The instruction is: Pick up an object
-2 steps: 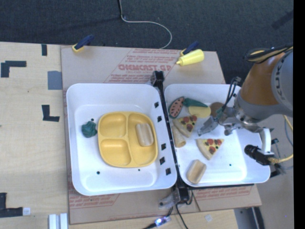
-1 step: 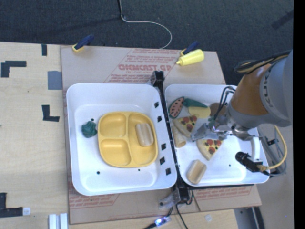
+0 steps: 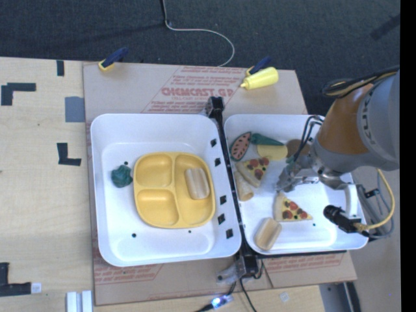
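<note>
My gripper (image 3: 284, 182) hangs low in the right bin (image 3: 338, 239), its fingers pointing down-left just above a pizza slice (image 3: 292, 210). Nothing shows between the fingers. To its left lie a second pizza slice (image 3: 255, 168), a watermelon wedge (image 3: 240, 145), a corn cob (image 3: 270, 149) with a green husk, and a pale cone-shaped piece (image 3: 244, 188). A bread roll (image 3: 267, 233) sits near the bin's front wall.
The left bin (image 3: 110, 239) holds a yellow divided plate (image 3: 156, 203) with a bread piece (image 3: 197, 182) in its right compartment, and a dark green broccoli-like toy (image 3: 121, 175) beside it. A yellow clamp (image 3: 260, 78) and a blue-yellow clamp (image 3: 112, 58) sit on the cardboard behind.
</note>
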`<state>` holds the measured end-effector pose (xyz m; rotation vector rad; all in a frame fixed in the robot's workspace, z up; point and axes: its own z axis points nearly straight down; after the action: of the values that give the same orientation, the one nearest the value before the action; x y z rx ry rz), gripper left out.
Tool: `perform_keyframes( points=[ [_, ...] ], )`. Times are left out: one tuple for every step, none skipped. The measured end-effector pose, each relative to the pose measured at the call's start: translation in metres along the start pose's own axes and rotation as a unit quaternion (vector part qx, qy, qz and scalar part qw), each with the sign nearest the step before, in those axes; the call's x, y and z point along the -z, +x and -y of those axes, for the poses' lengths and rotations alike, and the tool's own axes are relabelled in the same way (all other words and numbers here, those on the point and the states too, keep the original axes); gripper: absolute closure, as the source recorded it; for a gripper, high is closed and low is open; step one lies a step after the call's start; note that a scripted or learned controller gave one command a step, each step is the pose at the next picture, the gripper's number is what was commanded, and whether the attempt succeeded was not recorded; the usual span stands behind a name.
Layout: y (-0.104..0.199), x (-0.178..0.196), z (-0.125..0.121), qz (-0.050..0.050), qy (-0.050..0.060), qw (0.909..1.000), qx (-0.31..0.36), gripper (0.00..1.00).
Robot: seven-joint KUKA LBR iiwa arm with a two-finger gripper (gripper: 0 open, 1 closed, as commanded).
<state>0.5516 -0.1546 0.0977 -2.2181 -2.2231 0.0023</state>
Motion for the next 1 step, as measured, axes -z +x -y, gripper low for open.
perform_keyframes(
  points=[
    [-0.0042,0.0625,-0.0006,0.001,-0.003,1.0,-0.001,1.0]
  ],
)
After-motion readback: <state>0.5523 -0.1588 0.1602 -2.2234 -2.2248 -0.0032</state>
